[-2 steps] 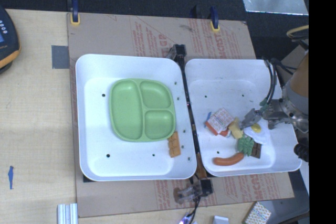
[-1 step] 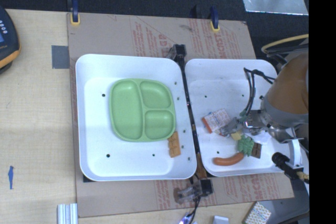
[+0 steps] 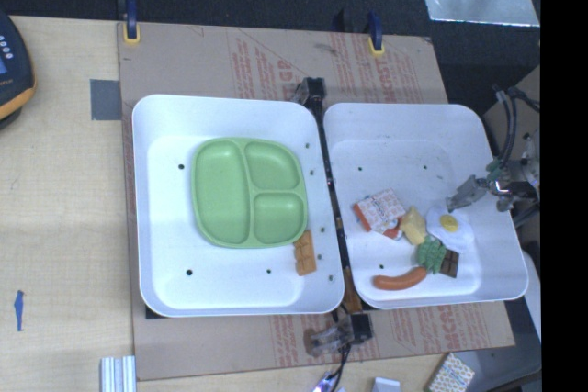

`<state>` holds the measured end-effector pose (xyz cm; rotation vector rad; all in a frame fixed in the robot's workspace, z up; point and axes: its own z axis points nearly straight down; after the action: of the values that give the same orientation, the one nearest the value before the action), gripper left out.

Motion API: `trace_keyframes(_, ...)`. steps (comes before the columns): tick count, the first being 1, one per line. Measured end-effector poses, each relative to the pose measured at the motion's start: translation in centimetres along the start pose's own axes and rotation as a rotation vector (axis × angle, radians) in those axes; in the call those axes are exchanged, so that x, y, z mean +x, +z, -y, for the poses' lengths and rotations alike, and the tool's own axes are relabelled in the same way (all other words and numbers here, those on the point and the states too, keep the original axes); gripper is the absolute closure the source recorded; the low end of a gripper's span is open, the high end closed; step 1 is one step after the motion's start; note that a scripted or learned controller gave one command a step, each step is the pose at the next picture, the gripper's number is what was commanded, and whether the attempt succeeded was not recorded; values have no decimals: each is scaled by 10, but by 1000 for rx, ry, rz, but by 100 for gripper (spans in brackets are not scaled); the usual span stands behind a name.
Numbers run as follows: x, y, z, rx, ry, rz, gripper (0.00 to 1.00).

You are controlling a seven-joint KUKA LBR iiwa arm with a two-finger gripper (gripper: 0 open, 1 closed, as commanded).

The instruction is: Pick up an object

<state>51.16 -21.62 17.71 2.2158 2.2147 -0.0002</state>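
The right bin (image 3: pixel 404 128) holds several toy foods in its near half. They are a red and white packet (image 3: pixel 378 210), a yellow piece (image 3: pixel 413 224), a fried egg (image 3: pixel 448 223), a green leafy piece (image 3: pixel 430 252) against a brown block (image 3: pixel 449 264), and a red sausage (image 3: pixel 400 280). My gripper (image 3: pixel 469 193) reaches in low over the bin's right rim, just above and right of the fried egg. Nothing shows held in it. In the left bin (image 3: pixel 165 289), a green divided plate (image 3: pixel 248 193) lies with a small orange-brown wafer (image 3: pixel 304 253) by its near right corner.
Both bins sit on a cardboard sheet (image 3: pixel 239 60) held down by two blue clamps (image 3: pixel 130 18) at the back. A black and yellow device (image 3: pixel 11 64) lies at the far left. Cables and a bracket (image 3: pixel 331 340) sit in front between the bins.
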Motion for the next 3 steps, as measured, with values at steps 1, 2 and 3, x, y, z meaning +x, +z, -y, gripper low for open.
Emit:
trace_keyframes(1,19,-117,35,-2,-5,-4,0)
trace_keyframes(2,2,-172,34,1,-5,-3,0)
trace_keyframes(3,59,-33,32,20,-10,-12,0)
